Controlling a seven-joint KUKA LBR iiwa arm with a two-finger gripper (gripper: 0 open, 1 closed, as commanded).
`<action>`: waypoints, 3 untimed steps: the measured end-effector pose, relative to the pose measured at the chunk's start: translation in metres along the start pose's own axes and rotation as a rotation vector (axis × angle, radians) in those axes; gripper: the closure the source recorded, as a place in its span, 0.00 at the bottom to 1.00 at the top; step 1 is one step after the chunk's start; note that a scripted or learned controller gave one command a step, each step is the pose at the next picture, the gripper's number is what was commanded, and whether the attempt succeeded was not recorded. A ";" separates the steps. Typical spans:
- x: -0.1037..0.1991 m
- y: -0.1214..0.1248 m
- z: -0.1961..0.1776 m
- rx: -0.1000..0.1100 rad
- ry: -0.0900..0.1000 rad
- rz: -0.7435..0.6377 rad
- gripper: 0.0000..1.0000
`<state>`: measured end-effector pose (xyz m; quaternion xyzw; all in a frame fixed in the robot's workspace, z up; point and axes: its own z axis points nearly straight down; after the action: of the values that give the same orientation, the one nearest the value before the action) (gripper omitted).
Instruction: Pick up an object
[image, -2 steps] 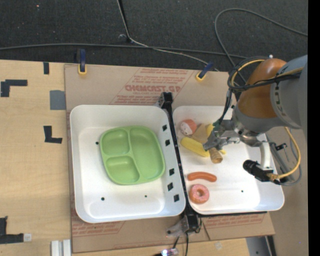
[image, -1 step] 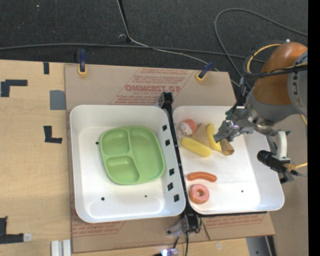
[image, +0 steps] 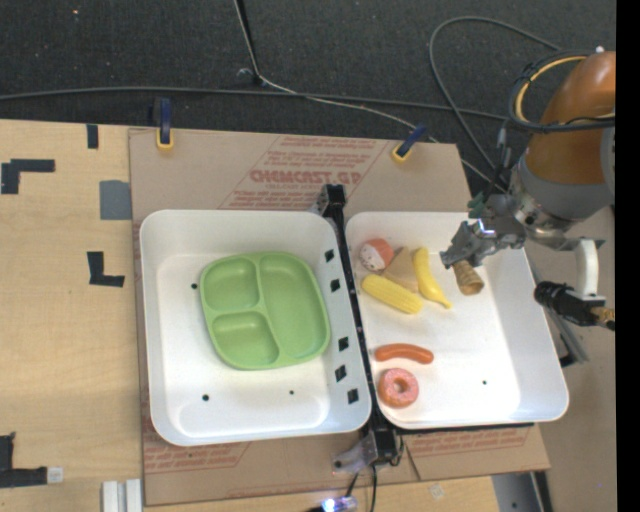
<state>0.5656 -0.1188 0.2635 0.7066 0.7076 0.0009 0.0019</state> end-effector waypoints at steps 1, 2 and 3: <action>0.053 0.005 0.013 0.005 0.002 -0.004 1.00; 0.098 0.026 0.014 0.004 0.001 -0.004 1.00; 0.145 0.046 0.028 0.006 0.001 -0.004 1.00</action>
<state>0.6111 0.0259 0.2358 0.7053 0.7089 -0.0007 -0.0005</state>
